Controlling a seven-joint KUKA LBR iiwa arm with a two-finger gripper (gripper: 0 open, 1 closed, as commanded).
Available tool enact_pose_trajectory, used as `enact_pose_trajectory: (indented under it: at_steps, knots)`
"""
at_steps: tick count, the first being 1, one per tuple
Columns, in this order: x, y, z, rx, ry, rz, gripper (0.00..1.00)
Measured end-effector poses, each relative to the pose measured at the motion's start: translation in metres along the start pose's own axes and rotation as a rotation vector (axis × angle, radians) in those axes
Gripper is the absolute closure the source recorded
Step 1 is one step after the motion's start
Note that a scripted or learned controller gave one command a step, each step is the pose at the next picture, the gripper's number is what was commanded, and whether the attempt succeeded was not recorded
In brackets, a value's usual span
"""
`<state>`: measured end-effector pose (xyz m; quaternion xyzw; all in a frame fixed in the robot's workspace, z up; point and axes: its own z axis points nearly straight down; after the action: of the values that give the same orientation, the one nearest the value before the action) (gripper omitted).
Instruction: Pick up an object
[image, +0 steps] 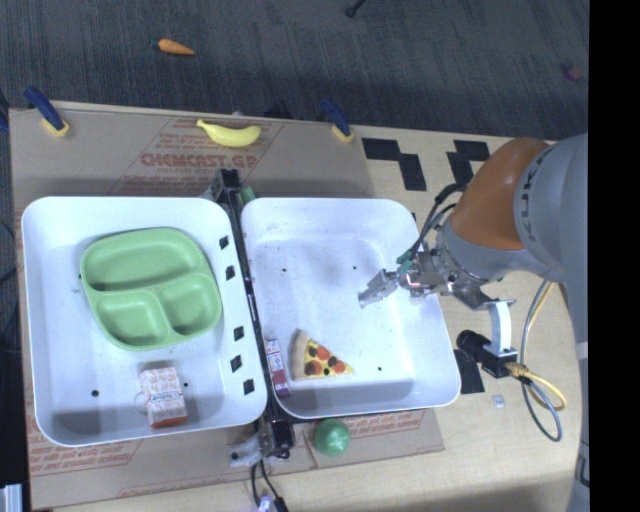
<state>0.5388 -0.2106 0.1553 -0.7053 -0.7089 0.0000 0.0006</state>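
Well, the gripper (378, 290) hovers in the right bin (425, 390) — open or closed, I cannot tell. Best drop squarely over the pizza slice (318, 358) — nearer, leftward.

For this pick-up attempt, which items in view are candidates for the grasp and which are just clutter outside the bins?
Candidates, in the bins:
- pizza slice, right bin, nearest the pincer
- green divided tray, left bin
- small packet, left bin

Lying about, outside the bins:
- banana
- green ball
- orange carrot-like item on the floor
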Motion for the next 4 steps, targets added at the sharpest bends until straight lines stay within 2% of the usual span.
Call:
enact_pose_trajectory:
  at_steps: [1, 2, 3, 4]
  knots:
    - [0.000, 0.048, 0.025, 0.001, 0.001, 0.000, 0.00]
    - [0.021, -0.004, 0.042, 0.004, 0.000, -0.001, 0.00]
    - [0.023, 0.105, 0.022, -0.001, 0.000, 0.000, 0.00]
    - [0.003, 0.026, -0.025, 0.000, 0.000, 0.002, 0.00]
